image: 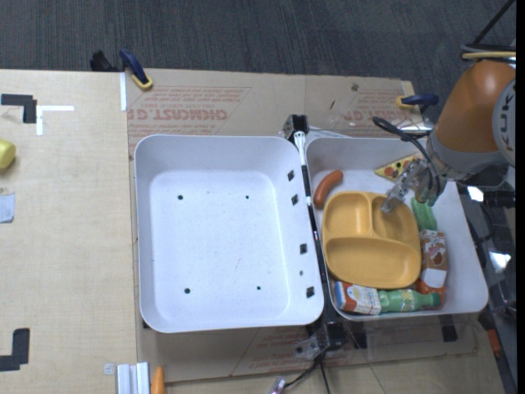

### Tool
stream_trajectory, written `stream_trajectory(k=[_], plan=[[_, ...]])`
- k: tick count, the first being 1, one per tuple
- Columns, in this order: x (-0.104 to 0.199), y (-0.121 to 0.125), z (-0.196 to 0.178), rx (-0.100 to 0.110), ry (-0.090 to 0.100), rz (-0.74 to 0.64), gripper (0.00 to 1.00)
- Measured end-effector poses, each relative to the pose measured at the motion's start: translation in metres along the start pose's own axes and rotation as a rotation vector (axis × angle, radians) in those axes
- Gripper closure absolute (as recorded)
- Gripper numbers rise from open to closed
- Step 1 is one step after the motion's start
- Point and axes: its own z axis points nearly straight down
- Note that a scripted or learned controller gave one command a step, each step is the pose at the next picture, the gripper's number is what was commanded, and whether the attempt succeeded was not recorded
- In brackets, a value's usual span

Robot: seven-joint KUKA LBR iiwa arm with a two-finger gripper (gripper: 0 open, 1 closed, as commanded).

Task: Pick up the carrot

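Observation:
An orange-red, rounded stick that looks like the carrot [328, 186] lies in the right bin [469, 294]. It sits near the bin's left wall, just above the upper left corner of a yellow divided plate [369, 257]. My gripper [395, 198] hangs over the plate's upper right edge, about a plate's half-width to the right of the carrot and apart from it. Nothing shows in its grasp. A green piece [424, 217] lies right beside the gripper, partly hidden by the wrist.
The right bin is crowded: a pizza slice [392, 169] at the back, a white and brown packet [434, 257] on the right, a green-labelled bottle [385, 300] along the front. The left bin [148, 220] stands beside it. A yellow object [6, 154] lies at the bench's far left.

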Motion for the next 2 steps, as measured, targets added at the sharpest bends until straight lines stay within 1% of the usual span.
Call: stream_trajectory(k=[1, 2], plan=[[0.001, 0.001, 0.001, -0.001, 0.004, 0.000, 0.00], [0.040, -0.015, 0.002, -0.009, -0.020, 0.195, 0.00]])
